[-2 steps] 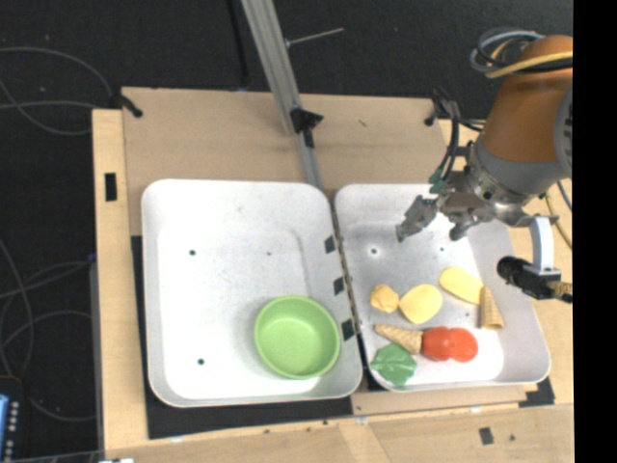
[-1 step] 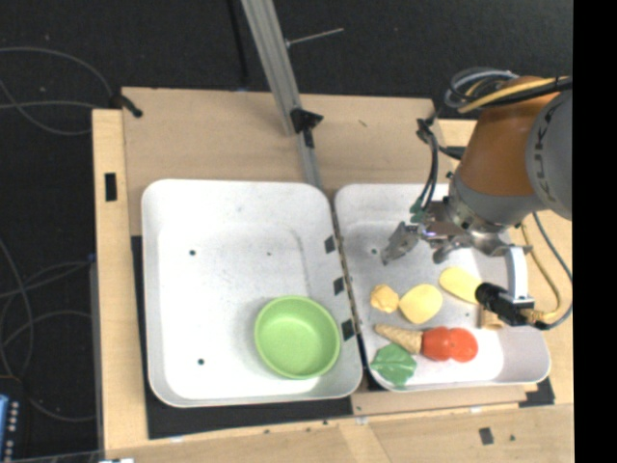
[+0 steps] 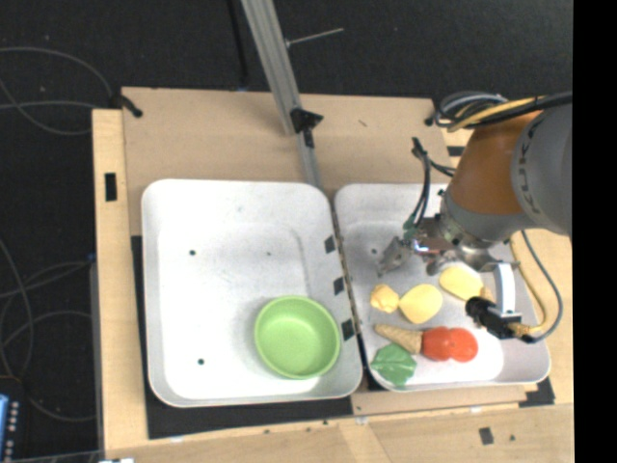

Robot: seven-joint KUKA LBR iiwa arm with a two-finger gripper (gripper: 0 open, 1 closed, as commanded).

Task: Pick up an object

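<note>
Two bins on the tabletop [image 3: 222, 133]. Left bin [image 3: 193, 230] has just a green bowl [image 3: 297, 336]. Right bin [image 3: 371, 215] holds the clutter: small yellow piece [image 3: 385, 299], bigger yellow lump [image 3: 420, 303], another yellow one [image 3: 461, 281] partly under the arm, a cone [image 3: 399, 336], a red tomato-like thing [image 3: 449, 344], a green leafy bit [image 3: 393, 363].

Hand [image 3: 405, 251] is low over the right bin's bare middle, nothing visibly between its fingers; can't tell if it's open or closed from this angle.

Nearest pick looks like the small yellow piece, just beside the hand toward the bin's near edge. Roundish, no clear long axis, so I'd guess wrist angle matters little. Neighbours sit tight, could get nudged.
</note>
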